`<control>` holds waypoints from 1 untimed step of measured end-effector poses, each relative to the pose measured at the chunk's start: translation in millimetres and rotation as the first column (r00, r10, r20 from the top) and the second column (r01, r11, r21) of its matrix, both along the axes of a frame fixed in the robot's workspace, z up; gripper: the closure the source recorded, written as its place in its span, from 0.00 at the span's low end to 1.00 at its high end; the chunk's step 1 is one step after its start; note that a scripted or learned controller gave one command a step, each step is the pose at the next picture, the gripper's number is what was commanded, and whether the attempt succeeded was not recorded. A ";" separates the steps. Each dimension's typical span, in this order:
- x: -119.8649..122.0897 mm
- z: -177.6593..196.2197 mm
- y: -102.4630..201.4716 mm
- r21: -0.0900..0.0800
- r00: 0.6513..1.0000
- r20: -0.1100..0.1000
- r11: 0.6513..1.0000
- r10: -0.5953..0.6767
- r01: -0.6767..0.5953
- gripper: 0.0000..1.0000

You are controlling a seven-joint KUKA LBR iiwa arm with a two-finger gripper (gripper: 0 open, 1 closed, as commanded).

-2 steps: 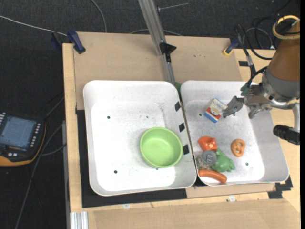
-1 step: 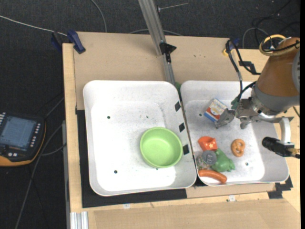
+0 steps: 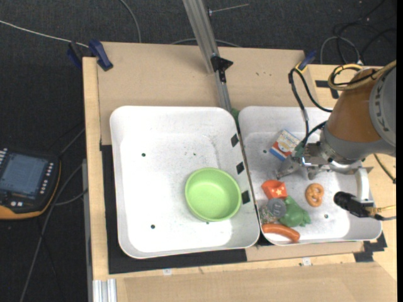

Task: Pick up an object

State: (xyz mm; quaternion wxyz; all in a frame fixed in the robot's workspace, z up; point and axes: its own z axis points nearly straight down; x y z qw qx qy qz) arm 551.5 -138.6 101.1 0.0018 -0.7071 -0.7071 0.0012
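Note:
My gripper hangs low over the right bin, near its middle. Just above and left of it lies a small white carton with blue and red print. An orange-red block lies directly below the gripper. To its right is an orange pretzel-shaped toy. Lower down, a grey round thing lies beside a green toy, and a red-orange sausage shape rests by the front wall. I see nothing held in the gripper.
The left bin holds a light green bowl near its right wall. A metal post slants down to the gap between the bins. Cables run across the bench at the back right.

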 end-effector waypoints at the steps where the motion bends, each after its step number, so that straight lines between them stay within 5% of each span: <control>1: 1.5 13.2 0.0 0.000 1.000 0.005 1.000 0.000 0.000 1.00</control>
